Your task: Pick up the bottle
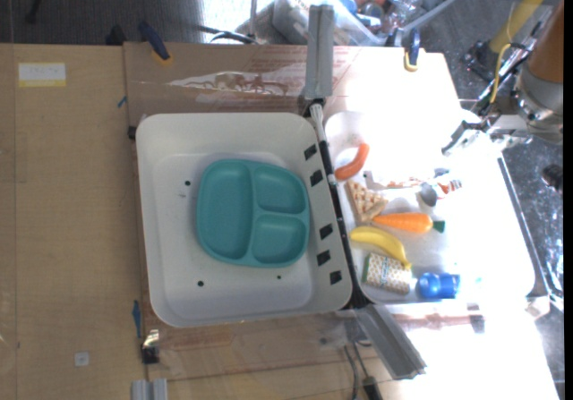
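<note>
One bottle (438, 285) half lost in glare

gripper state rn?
Gripper: cannot be told; it sits over the right bin's far right side, above the bottle and the other items, nothing seen in it.

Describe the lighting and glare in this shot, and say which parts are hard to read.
Camera view: the right bin is badly overexposed, its walls washed into the bright bench; the blue bottle, carrot and banana stay legible; the left bin and teal divided plate are evenly lit; the arm at the right edge is dim and soft, and the pincer cannot be made out.
</note>
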Available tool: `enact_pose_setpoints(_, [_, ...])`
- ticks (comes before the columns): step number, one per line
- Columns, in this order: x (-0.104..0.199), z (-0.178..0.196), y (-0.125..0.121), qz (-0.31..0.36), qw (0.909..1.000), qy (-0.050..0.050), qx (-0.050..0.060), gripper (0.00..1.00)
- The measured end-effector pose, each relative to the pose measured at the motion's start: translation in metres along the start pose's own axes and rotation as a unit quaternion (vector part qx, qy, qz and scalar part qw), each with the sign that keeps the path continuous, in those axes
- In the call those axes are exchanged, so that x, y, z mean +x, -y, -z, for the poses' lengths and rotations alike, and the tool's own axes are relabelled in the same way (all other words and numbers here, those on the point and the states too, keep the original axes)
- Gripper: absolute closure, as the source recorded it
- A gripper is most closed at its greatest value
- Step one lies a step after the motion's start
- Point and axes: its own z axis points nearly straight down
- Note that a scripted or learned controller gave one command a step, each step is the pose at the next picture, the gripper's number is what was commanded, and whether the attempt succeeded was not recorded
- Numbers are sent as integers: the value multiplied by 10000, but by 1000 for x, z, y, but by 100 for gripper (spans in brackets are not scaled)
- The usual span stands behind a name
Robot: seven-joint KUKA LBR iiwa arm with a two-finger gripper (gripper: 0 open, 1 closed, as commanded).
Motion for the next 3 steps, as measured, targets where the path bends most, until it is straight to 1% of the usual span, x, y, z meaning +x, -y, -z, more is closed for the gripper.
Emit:
enact_pose_setpoints(1, [7, -101, 45, 704, 9975, 1, 3, 0])
enact_pose_setpoints(2, [53, -118, 116, 392, 9992, 24, -77, 0])
enact_pose_setpoints(3, [21, -117, 35, 430, 9990, 25, -70, 0])
